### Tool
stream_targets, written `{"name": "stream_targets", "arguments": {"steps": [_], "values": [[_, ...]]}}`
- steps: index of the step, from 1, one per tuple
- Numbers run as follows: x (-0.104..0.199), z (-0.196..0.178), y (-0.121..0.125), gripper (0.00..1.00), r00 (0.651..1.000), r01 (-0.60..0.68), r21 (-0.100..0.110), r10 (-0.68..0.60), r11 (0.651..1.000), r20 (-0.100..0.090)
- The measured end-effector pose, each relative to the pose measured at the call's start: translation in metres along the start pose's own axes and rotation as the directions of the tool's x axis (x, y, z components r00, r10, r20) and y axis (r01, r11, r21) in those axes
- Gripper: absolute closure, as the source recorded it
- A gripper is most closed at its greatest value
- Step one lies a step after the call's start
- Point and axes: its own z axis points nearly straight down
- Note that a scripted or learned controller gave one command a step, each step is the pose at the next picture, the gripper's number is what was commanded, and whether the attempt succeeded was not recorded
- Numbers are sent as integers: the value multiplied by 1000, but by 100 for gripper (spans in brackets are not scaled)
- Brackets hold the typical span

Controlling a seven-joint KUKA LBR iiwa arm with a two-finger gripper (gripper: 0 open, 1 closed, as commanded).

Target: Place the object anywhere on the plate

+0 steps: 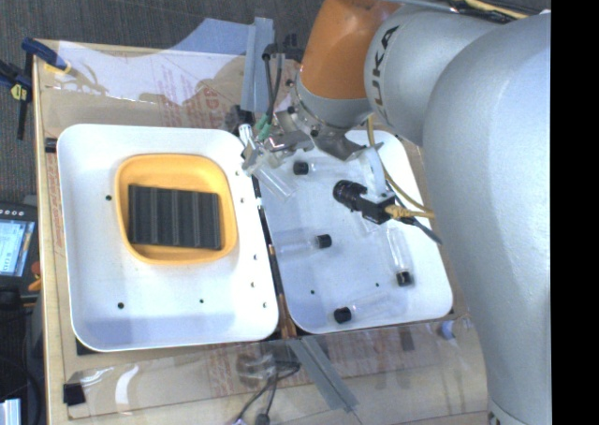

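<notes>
Plate (178, 212) sits in the left bin (84, 301); pincer (267, 138), grip state unclear, should lift cleanly over the bin edge before lowering.

Yellow plate (175, 173) in left bin (84, 255), claw (255, 147) at right bin (374, 306)

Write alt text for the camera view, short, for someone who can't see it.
A grey arm with an orange band reaches from the right over the right white bin, which holds several small clear tubes with black caps. The left bin holds a yellow plate with a dark ribbed centre.
</notes>
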Motion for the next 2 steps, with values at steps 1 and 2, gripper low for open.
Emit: {"name": "stream_targets", "arguments": {"steps": [1, 2], "values": [[0, 0, 0, 0, 1000, 0, 0, 0, 1000, 0], [0, 0, 0, 0, 1000, 0, 0, 0, 1000, 0]]}}
